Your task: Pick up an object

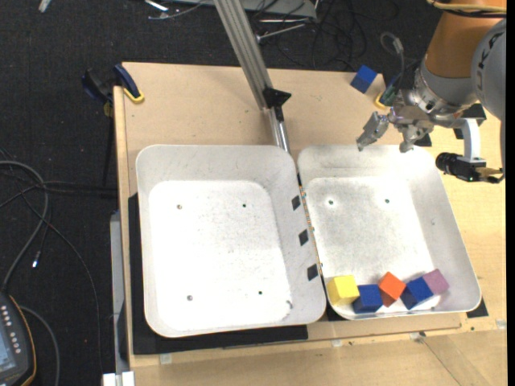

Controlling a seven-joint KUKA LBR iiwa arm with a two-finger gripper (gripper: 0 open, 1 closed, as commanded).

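Even, bright light is washing over both white bins [217, 240]; shadows are staying faint, and the far dark floor [56, 39] is looking grainy.

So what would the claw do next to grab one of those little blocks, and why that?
Probably travel toward the near edge of the right bin. The claw hangs above that bin's far rim with nothing between its fingers, while the yellow block, orange block and the others huddle along the near wall.

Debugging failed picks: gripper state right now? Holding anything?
Gripper: open, holding nothing, above the far rim of the right bin. The blocks lie along that bin's near edge, e.g. the orange block.
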